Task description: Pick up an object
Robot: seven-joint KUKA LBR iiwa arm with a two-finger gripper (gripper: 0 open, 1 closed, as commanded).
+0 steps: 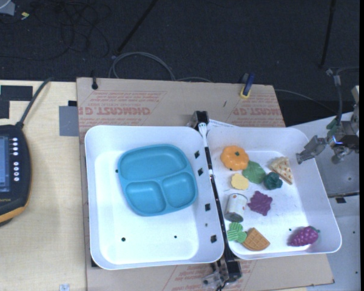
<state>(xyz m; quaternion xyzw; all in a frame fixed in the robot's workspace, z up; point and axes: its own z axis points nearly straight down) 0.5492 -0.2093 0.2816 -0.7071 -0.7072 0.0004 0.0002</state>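
Camera view: ridged orange pumpkin toy (235, 157) in right bin (327, 214), claw (309, 150) state impossible to tell

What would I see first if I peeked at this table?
Probably the big blue plate with compartments, lying alone in the left bin. Next, the bright toy food scattered in the right bin: an orange pumpkin near the top, purple grapes in the lower right corner, and a small silver can by the bin's left wall. The robot's end effector hangs over the right bin's right edge.
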